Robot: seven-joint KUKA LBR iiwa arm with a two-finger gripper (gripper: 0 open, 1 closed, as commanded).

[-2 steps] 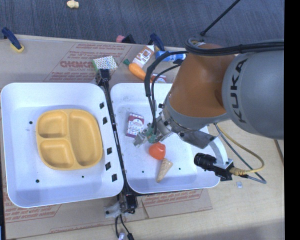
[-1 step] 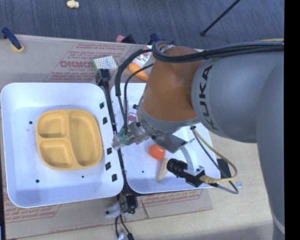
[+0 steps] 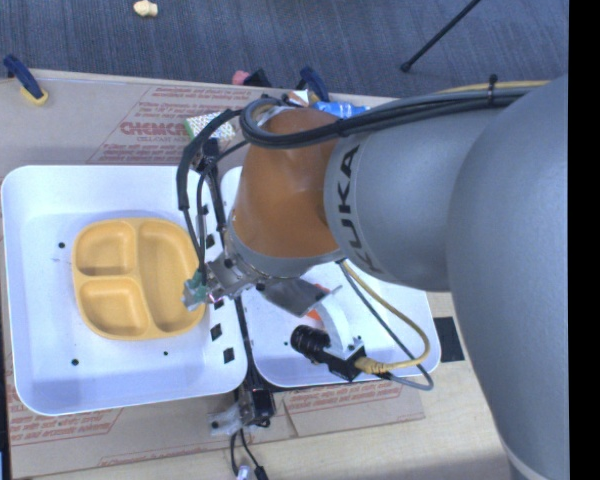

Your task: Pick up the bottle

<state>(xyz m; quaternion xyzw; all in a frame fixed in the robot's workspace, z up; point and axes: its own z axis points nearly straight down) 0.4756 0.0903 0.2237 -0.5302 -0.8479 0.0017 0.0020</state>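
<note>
The arm (image 3: 400, 198), marked KUKA, covers most of the right bin (image 3: 420, 353). In the left bin (image 3: 30, 268) lies a yellow divided plate (image 3: 135, 273). Cardboard (image 3: 150, 128) farther back reads, perhaps, CHEMCO. Gripper and bottle: cannot tell.

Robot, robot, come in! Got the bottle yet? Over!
Arm low over the right bin. Bottle not spotted, arm covers most of that bin. Yellow tray sits in the left bin.
</note>
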